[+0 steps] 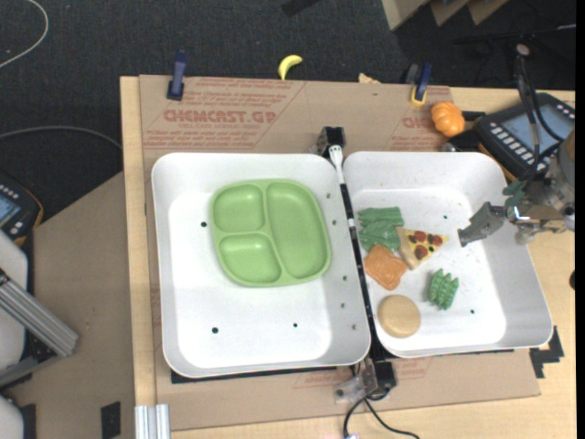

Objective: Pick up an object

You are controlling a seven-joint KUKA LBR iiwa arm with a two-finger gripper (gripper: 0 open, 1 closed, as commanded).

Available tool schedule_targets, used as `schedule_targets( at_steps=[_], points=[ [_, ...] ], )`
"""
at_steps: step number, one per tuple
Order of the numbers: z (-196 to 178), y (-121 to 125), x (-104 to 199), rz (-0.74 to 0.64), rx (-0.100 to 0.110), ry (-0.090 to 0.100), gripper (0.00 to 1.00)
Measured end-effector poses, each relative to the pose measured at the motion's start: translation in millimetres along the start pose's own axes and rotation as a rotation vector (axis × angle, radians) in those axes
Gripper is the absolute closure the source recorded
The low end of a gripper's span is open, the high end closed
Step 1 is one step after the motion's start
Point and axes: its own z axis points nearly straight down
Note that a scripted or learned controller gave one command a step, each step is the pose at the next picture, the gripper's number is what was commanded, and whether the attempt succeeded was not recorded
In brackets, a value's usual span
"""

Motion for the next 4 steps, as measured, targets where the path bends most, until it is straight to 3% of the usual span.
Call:
schedule_targets(
  at_steps=[1, 2, 3, 4],
  points=[
    [173.0, 6.8, -16.2, 0.002, 0.015, 0.004, 0.00],
    [153.5, 10.9, -16.7, 0.002, -0.003, -0.001, 1.00],
    [90.0, 36.5, 84.2, -0.012, -0.007, 0.003, 1.00],
    [94.1, -12.3, 154.5, -0.007, 0.007, 0.004, 1.00]
  ],
)
